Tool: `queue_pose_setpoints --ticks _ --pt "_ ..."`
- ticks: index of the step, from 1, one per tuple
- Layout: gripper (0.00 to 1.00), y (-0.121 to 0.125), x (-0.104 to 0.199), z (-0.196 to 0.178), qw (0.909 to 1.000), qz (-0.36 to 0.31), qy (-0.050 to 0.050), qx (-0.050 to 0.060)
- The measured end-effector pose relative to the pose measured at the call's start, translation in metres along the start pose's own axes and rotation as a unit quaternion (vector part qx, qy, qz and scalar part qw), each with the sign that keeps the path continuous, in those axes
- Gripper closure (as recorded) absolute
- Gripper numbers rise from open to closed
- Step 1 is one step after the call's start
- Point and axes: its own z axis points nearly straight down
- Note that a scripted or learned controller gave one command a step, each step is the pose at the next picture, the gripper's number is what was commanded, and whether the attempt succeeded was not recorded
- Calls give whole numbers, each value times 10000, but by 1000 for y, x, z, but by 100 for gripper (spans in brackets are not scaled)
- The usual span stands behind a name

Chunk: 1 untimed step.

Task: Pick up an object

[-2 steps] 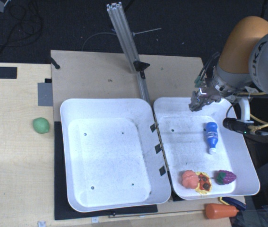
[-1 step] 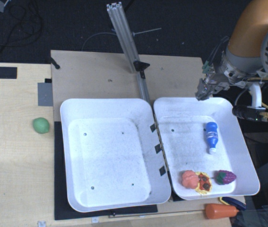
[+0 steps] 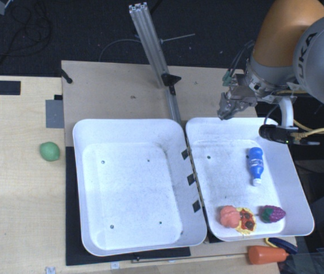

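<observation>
The right bin (image 3: pixel 224 153) holds a blue bottle (image 3: pixel 255 164) lying near its right side. Along its front edge sit a pink-orange lump (image 3: pixel 228 216), a yellow and red toy (image 3: pixel 246 221) and a purple grape bunch (image 3: pixel 271 213). My gripper (image 3: pixel 228 108) hangs above the back edge of the right bin, up and to the left of the bottle, well apart from every object. Nothing is seen between its fingers.
The left bin (image 3: pixel 93 136) lies beside the right one. A green ball (image 3: pixel 50 151) rests on the bench to the left of the bins. An orange carrot-like toy (image 3: pixel 266 254) lies outside the right bin's front edge. A metal rail (image 3: pixel 153 44) slants up behind the bins.
</observation>
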Motion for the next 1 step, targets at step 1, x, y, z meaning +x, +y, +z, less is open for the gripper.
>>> queue_pose_setpoints --ticks 1 --pt "100 -5 45 18 10000 5 -1 7"
